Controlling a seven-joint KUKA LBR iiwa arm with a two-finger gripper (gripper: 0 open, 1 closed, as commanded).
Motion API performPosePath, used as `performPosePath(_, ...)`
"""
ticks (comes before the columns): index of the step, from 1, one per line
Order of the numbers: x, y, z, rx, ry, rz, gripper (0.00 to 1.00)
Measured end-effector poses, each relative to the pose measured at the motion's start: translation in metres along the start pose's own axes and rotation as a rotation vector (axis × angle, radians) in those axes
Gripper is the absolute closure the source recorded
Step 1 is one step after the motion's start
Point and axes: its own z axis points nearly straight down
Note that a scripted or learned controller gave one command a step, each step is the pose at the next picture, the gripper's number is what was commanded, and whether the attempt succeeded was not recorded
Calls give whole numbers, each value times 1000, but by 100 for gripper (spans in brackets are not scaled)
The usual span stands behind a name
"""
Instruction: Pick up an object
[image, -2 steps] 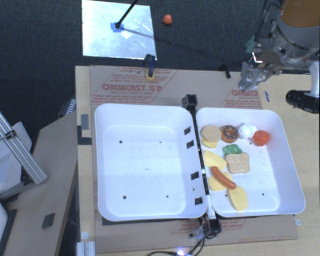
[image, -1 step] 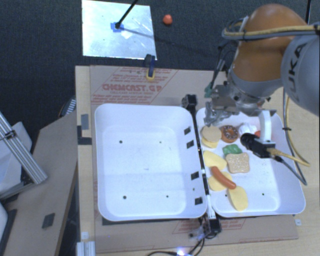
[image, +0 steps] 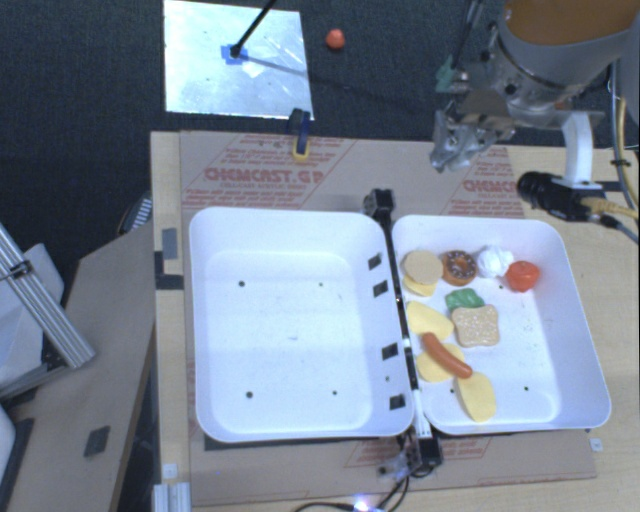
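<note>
My gripper (image: 455, 152) hangs high above the bench, over the cardboard behind the right bin (image: 575, 330), with nothing between its fingers. The right bin holds several toy foods: a round tan bun (image: 422, 268), a brown sprinkled donut (image: 460, 266), a white lump (image: 493, 261), a red tomato (image: 522, 275), a green piece (image: 464, 298), a toast slice (image: 476, 326), a red sausage (image: 446, 356) lying across yellow pieces (image: 428, 322), and a yellow slice (image: 479, 397) nearer the front.
The left bin (image: 290, 320) stands beside the right one, joined by a black clip strip (image: 392, 300). Behind the bins lie printed cardboard (image: 260, 170), a blue and yellow clamp (image: 299, 133), a shiny sheet (image: 238, 60) and a small orange ball (image: 335, 39).
</note>
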Motion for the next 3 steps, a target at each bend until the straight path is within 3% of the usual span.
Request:
performPosePath(1,-1,-1,-5,8,-1,-3,100)
performPosePath(2,44,-49,126,25,-1,-1,100)
performPosePath(3,74,-30,-15,-4,4,-1,100)
